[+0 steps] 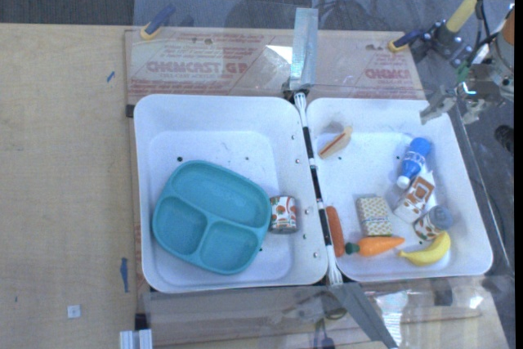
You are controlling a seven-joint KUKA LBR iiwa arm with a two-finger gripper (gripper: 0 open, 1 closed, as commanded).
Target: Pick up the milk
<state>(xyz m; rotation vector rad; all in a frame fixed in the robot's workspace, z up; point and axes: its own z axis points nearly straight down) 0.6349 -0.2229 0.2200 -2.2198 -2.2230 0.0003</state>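
The milk point(414, 199), a small white carton with brown print, lies on its side in the right bin point(359, 120), near that bin's right wall. A white bottle with a blue top point(413, 160) touches its upper end. My gripper point(435, 109) hangs over the right bin's back right corner, above and to the right of the milk and well apart from it. Nothing shows between its fingers.
Around the milk lie a banana point(426, 250), a carrot point(374, 245), a patterned box point(373, 214), a grey-capped item point(440, 217) and a hot dog point(334, 142). The left bin point(155, 123) holds a teal divided plate point(211, 216) and a small can point(283, 214).
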